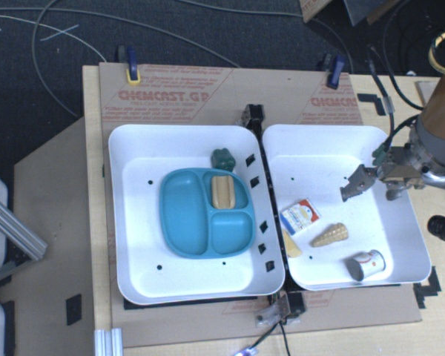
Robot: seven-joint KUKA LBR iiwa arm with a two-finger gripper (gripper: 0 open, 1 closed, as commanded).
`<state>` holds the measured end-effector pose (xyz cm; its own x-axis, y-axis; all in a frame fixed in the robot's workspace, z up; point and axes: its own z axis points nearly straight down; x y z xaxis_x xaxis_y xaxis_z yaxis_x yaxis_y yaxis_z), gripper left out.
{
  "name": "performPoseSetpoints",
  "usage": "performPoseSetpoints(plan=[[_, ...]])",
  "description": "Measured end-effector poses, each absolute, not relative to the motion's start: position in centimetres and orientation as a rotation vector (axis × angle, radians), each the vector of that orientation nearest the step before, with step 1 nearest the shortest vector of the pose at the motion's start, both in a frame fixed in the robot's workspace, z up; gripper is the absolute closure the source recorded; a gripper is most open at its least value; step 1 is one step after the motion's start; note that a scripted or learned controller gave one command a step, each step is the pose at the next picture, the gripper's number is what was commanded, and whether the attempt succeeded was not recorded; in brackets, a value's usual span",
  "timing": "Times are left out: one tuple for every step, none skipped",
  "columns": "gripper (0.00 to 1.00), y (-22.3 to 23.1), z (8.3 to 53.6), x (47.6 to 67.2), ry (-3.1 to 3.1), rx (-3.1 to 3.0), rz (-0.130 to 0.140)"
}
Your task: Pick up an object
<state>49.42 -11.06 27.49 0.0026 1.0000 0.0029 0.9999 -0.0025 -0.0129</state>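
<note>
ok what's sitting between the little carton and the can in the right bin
In the camera view, a cone-shaped pastry lies between the carton and the can, apart from both.

Robotics lab, clamped board (163,87), loose cables (67,10)

Your desk (170,87) is a pale printed board, and two shallow white bins rest directly on it, side by side and touching along a black divider. The right bin (400,269) sits beneath the jaws; the left bin (133,199) lies well to their left. Two blue clamps (133,71) grip the desk's far edge.
</note>
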Motion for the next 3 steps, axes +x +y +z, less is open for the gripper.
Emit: performPoseSetpoints(plan=[[0.0, -11.0, 28.0, 49.6, -2.221, -2.22, 0.0], [0.0, -10.0, 22.9, 49.7, -2.217, -2.217, 0.004], [0.0, -10.3, 16.6, 49.7, -2.215, -2.216, 0.006]])
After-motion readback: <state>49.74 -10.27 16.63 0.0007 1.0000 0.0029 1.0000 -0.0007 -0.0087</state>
